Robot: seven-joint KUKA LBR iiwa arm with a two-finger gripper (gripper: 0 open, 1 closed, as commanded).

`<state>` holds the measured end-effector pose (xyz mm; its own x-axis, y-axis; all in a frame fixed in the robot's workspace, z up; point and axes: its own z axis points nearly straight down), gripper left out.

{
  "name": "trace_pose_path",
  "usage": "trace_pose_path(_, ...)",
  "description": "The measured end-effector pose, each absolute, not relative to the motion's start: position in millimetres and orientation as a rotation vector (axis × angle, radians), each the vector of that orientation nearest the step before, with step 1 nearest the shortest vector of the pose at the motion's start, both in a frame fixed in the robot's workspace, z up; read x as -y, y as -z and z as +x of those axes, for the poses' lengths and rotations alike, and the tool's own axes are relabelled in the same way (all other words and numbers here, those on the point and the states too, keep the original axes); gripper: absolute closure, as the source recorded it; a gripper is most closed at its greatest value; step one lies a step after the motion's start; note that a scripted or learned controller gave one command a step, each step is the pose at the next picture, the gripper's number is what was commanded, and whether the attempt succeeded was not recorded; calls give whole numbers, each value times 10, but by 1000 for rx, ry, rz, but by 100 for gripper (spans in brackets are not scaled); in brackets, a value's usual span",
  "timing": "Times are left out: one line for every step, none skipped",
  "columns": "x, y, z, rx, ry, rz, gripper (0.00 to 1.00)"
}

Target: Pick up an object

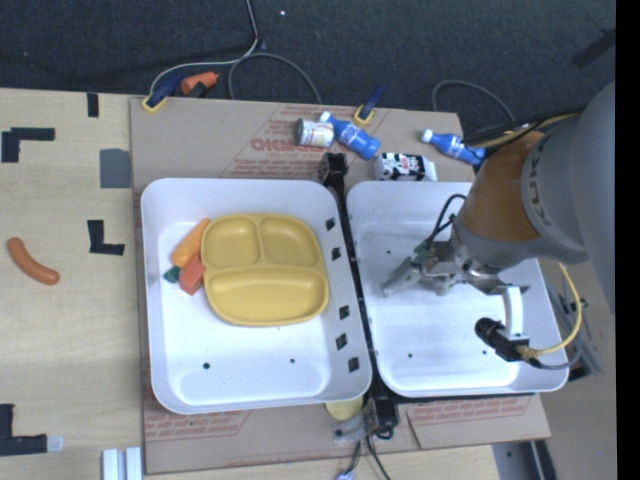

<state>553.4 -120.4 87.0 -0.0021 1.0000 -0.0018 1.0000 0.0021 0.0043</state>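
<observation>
I see the arm (530,198) reaching in from the right, low over the right bin (400,368). Its grey bulk and orange band cover much of that bin's right half, so I cannot see the floor beneath them. The gripper (392,284) points left, fingers down near the bin floor at mid-bin. They look narrow and close together, but from this slant I cannot tell whether the jaws are apart or together, and I make out nothing between them.

In the left bin (165,368) a yellow tray (265,268) with three compartments lies toward the back. Tucked under its left edge are an orange piece (188,242), a green bit (172,270) and a red piece (190,281); the tray partly hides all three and I cannot name them.

Behind the bins, on the cardboard (200,138), lie a small white bottle (315,131), a blue bottle (358,138), a second blue bottle (455,147) and a black-and-white item (405,167), too small to read. An orange sausage shape (33,261) lies well off on the bench (60,368) at left. Something yellow (343,407) peeks out below the bins' front edge, mostly hidden.
</observation>
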Motion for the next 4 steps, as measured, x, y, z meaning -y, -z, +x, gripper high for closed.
trace_pose_path(2027,-1134,5817,-2212,2,2222,0)
trace_pose_path(1536,-842,6637,-2227,-4,2210,0)
trace_pose_path(1108,-868,6216,-2221,-1,2215,0)
trace_pose_path(955,-864,6195,-2219,-1,2215,0)
